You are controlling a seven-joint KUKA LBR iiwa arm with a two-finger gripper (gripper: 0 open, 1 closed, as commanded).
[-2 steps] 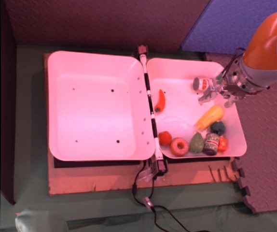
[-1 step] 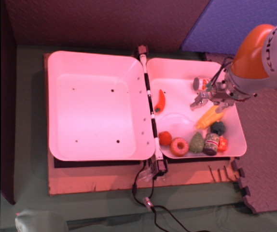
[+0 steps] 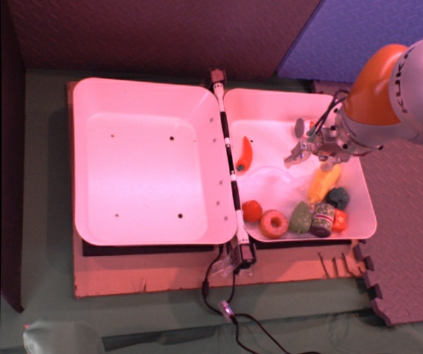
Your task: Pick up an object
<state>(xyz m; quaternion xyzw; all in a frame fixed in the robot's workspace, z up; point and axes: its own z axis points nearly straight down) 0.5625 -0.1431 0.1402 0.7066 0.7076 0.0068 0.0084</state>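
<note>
The right bin [image 3: 270, 124] holds several small toys. An orange chili pepper [image 3: 245, 153] lies near its left wall. Along the front sit a red tomato [image 3: 252, 211], a donut [image 3: 274, 223], a green piece [image 3: 301, 217], a small dark can [image 3: 323, 219] and a red-orange piece [image 3: 340, 220]. A yellow corn cob [image 3: 323, 184] and a dark green broccoli [image 3: 337, 196] lie toward the right wall. My gripper [image 3: 309, 151] hangs over the right bin's upper right part, just above the corn cob, with nothing seen between its fingers.
The left bin [image 3: 149, 161] lies beside the right one, split by a black-and-white divider bar [image 3: 228, 157]. Cables [image 3: 230, 301] trail off the bench front. The grey arm with its orange band [image 3: 377, 87] reaches in from the right.
</note>
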